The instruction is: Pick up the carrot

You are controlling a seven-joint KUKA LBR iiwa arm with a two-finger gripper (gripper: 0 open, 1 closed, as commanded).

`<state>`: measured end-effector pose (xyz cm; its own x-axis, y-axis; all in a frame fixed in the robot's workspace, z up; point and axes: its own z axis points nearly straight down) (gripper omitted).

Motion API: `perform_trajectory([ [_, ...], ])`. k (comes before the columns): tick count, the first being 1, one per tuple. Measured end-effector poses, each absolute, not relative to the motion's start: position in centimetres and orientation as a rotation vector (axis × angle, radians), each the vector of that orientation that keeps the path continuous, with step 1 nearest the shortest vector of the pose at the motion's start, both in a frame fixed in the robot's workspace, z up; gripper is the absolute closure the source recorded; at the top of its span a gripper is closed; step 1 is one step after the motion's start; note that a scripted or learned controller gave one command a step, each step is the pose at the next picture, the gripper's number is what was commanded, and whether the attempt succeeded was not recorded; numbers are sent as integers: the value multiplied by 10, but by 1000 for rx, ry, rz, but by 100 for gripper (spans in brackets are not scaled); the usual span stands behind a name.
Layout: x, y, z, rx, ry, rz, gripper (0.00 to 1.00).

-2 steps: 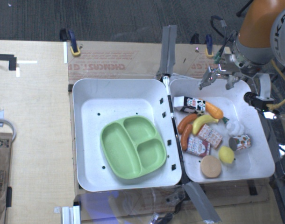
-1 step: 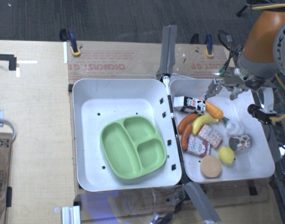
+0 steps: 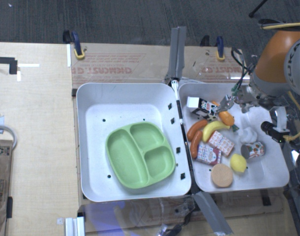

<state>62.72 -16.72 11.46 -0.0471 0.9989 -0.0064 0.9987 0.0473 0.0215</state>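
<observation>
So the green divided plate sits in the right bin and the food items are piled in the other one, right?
Not quite. The camera view shows the green divided plate in the left bin; the food items, such as the banana and lemon, are piled in the other bin.

Bright, even light — soft shadows, slight blur.

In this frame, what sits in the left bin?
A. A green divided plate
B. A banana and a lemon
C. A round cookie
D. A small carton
A. The green divided plate with three compartments lies in the left bin, while the banana, lemon and other small items are all in the right bin.
</observation>
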Motion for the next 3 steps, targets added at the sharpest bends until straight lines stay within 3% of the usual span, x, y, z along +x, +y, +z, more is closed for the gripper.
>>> perform_trajectory([
  [1,618,-175,93,1956,2457,1,0],
  [2,618,-176,102,1960,2453,2,100],
  [3,651,-138,157,2275,2167,-4,100],
])
